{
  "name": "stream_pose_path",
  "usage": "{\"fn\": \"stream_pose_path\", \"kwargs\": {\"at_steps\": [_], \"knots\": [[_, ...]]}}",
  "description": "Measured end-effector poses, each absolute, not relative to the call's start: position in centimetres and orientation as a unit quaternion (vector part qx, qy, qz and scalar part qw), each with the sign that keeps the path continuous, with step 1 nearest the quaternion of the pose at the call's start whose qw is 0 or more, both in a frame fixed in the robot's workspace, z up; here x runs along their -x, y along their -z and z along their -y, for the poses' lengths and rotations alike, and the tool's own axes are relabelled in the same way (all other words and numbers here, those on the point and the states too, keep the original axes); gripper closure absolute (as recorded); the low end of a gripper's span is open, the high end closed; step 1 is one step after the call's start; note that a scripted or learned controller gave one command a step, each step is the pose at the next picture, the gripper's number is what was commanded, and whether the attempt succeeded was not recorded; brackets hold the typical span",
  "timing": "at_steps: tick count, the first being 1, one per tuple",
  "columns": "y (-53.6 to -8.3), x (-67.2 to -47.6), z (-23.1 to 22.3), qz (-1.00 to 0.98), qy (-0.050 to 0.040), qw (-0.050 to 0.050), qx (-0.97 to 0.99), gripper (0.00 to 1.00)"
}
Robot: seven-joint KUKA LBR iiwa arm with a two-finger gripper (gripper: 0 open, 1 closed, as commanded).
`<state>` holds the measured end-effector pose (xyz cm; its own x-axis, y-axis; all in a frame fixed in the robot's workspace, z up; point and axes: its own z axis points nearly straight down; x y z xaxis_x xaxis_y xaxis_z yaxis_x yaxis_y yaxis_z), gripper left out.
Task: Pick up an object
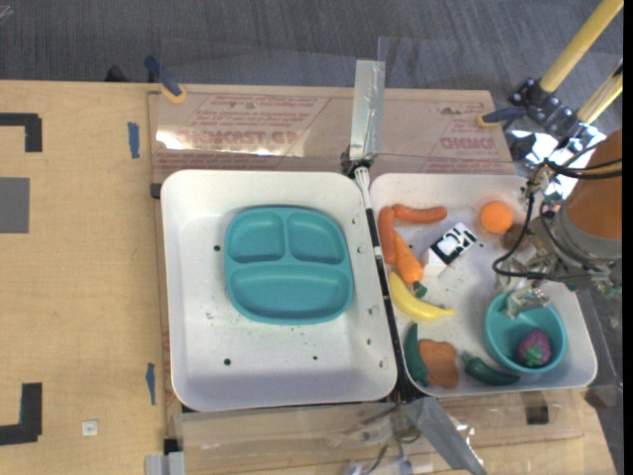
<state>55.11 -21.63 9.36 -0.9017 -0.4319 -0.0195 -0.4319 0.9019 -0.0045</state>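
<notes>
A: What sits in the left bin [188,295]?
B: A smooth teal plastic plate [289,264], rounded-square, moulded into three compartments. The bin floor around it is glossy white with dark specks.

A: And the right bin [584,364]?
B: Toy food. Along its nine o'clock wall, two orange carrots [401,247], one long and tapered, one curved at eleven o'clock. Below them a yellow banana [416,304], bent and matte. At seven o'clock a lumpy orange piece [440,360] with green beside it. Near the centre, a small white card with black marks [453,244]. An orange ball [497,216] lies at one o'clock.

A: Where's the arm?
B: The gripper [521,300] hangs at the rim of a round teal bowl [500,336] at five o'clock, cables tangled about it. A purple knobbly fruit [535,346] lies inside the bowl. Whether the claw is clenched or released, I cannot tell.
</notes>
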Motion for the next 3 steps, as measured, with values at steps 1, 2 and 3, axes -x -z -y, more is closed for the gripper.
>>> {"fn": "stream_pose_path", "kwargs": {"at_steps": [1, 2, 3], "knots": [[-9.4, -65.6, 21.7, -0.983, 0.0, 0.009, 0.181, 1.0], [-8.8, -65.2, 22.1, -0.984, 0.0001, 0.004, 0.18, 0.0], [-10.5, -65.7, 21.7, -0.984, -0.0004, 0.012, 0.18, 1.0]]}}
